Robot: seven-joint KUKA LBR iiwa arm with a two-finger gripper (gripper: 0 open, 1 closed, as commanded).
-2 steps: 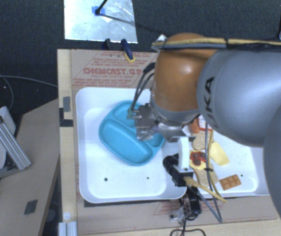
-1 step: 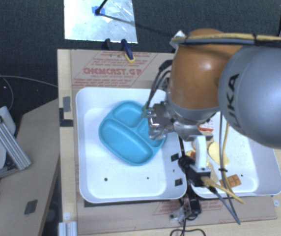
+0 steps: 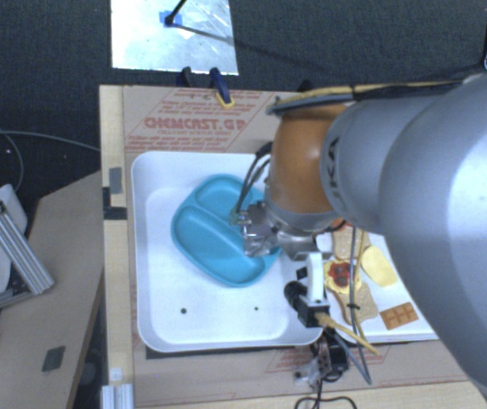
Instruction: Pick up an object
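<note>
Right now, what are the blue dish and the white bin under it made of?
The blue divided dish looks like smooth moulded plastic: even colour, rounded rims, soft sheen. The shallow white bin also seems plastic, matte and uniformly white with rounded corners, though the look alone cannot rule out coated material.

A blue divided plate (image 3: 214, 233) lies flat in the left white bin (image 3: 163, 313), toward its far right part, its right edge hidden.

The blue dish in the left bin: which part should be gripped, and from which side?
Probably the raised rim of the blue dish, at its free left edge, from above. It lies flat and wide, so only the rim fits between fingers.
</note>
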